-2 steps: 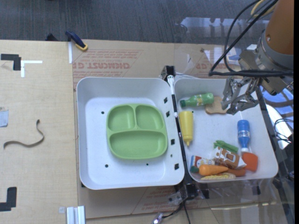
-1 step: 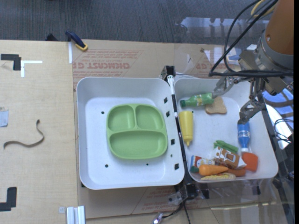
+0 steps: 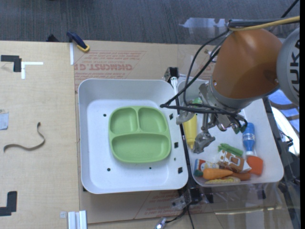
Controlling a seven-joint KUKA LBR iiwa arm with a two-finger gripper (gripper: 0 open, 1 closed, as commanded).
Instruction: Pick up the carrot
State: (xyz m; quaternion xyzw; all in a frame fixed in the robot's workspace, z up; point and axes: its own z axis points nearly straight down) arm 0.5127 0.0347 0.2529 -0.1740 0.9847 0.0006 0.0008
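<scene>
The carrot (image 3: 218, 173) lies on its side near the front edge of the right bin (image 3: 267, 109), orange, its tip pointing left. It sits among a crowd of items: a yellow corn cob (image 3: 228, 180) just in front of it, a small carton (image 3: 232, 162) touching it from behind, an orange block (image 3: 255, 165) to the right, and a green packet (image 3: 230, 149) behind the carton. A blue-capped bottle (image 3: 249, 139) stands further back, and a yellow bottle (image 3: 190, 129) lies near the bin's left wall.

The gripper (image 3: 202, 142) hangs above the bin, behind and left of the carrot, apart from it. Its fingers seem slightly apart with nothing between them, though the slant makes this hard to judge.

The left bin (image 3: 90, 142) holds a green divided plate (image 3: 139, 134)
</scene>
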